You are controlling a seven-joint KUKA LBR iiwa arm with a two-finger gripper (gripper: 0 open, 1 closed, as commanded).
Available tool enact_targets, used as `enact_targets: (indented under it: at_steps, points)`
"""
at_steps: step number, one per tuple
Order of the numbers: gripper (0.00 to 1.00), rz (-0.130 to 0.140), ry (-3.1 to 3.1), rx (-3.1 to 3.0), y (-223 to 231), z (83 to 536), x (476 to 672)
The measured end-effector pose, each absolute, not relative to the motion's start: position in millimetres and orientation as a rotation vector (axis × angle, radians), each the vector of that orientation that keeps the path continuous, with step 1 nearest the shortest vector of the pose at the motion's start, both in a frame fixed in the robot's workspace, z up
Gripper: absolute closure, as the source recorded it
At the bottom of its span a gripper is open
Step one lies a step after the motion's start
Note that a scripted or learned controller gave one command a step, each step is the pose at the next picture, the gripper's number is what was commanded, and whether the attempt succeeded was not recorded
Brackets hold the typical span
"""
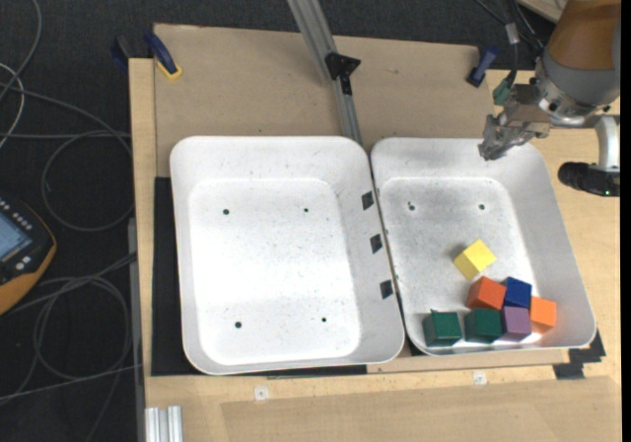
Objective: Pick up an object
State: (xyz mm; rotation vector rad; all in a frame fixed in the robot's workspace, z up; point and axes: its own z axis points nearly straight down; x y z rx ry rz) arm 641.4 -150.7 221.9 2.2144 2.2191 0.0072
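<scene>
Claw [496,146], grip state we cannot tell, hovers over the right white bin [557,223]; small coloured cubes [493,307] lie unpicked, we judge.

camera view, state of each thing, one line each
gripper: above right bin's far rim, holding nothing seen
yellow cube: alone, tilted, in right bin
other cubes: clustered in right bin's near corner
left bin: flat on bench
</scene>
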Motion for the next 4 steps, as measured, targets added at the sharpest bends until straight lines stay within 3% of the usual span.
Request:
enact_targets:
  at_steps: [4]
  points:
    - [1.0,0.004,2.229,2.215,47,227,658.2]
